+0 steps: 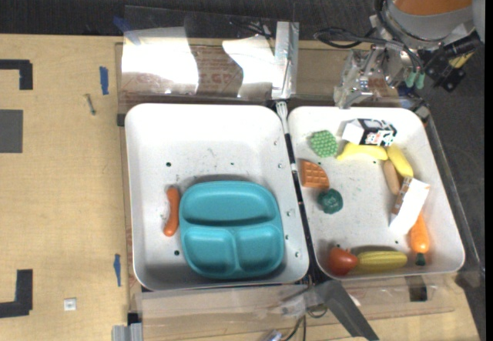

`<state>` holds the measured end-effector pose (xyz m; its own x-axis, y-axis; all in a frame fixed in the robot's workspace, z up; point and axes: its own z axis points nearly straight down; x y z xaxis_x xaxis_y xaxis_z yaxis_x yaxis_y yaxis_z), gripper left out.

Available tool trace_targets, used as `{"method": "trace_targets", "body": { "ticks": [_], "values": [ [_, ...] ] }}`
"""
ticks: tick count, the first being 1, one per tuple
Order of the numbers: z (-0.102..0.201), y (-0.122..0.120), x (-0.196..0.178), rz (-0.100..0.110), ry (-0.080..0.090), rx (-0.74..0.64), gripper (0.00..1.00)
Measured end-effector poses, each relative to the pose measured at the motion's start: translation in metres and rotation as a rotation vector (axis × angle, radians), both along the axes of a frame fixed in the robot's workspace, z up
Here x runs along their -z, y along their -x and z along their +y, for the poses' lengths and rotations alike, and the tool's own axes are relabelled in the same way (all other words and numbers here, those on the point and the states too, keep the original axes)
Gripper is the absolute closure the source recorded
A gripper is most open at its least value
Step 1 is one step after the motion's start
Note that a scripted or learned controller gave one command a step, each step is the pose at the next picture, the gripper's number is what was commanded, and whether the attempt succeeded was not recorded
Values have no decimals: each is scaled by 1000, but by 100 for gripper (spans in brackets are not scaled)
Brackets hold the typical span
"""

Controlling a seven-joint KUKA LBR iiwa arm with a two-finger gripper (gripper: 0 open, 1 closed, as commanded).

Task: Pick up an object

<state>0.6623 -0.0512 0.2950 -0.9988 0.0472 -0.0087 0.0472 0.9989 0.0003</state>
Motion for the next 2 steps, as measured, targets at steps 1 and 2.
{"method": "trace_targets", "body": {
  "ticks": [1,2],
  "values": [
    [-5,69,47,9,-1,-15,100],
    [10,17,16,2,-1,-32,100]
  ]
}}
